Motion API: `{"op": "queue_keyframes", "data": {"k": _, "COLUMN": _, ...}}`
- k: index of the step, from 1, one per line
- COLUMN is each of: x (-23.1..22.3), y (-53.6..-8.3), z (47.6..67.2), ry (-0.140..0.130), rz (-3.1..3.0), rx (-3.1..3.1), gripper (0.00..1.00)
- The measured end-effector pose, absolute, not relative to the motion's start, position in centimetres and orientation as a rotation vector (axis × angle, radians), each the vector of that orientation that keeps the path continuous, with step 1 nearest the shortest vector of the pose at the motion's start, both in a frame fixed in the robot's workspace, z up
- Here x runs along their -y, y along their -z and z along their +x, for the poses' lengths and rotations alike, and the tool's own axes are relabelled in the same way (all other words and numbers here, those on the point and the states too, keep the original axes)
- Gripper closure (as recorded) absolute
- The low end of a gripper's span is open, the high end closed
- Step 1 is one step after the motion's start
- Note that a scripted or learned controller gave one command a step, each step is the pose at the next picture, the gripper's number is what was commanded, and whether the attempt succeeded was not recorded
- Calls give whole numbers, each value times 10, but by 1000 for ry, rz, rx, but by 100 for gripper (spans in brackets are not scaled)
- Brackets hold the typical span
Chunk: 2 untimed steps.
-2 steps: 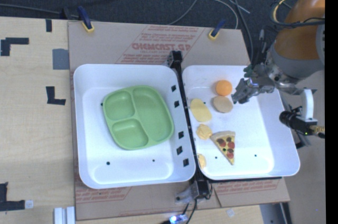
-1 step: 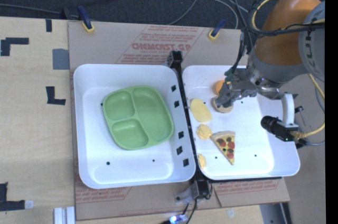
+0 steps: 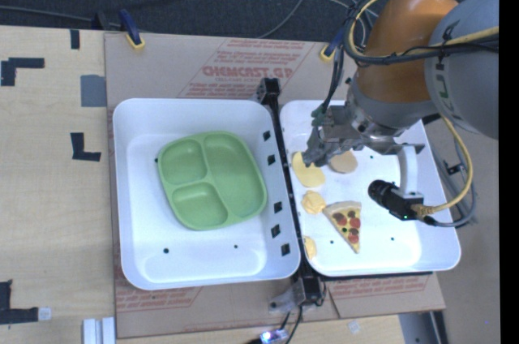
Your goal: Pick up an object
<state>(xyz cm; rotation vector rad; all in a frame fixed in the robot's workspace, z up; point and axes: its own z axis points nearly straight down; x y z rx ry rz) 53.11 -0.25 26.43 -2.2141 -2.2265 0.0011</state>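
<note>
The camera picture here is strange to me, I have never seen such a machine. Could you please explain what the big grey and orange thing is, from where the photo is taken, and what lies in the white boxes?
It is a robot arm, photographed from above at a slant. It reaches in from the right, and its hand hangs low over the right bin. That bin holds toy food: a pizza slice, a pale round piece and yellow pieces by the hand. The left bin holds a green divided plate. I cannot tell whether the hand holds anything.
</note>
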Motion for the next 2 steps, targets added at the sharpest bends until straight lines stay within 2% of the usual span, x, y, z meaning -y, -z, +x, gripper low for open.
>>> {"op": "queue_keyframes", "data": {"k": 1, "x": -49, "y": -263, "z": 526, "ry": -2, "rz": -2214, "rx": 2227, "gripper": 100}}
{"op": "queue_keyframes", "data": {"k": 2, "x": -98, "y": -239, "z": 514, "ry": -5, "rz": -2214, "rx": 2225, "gripper": 100}}
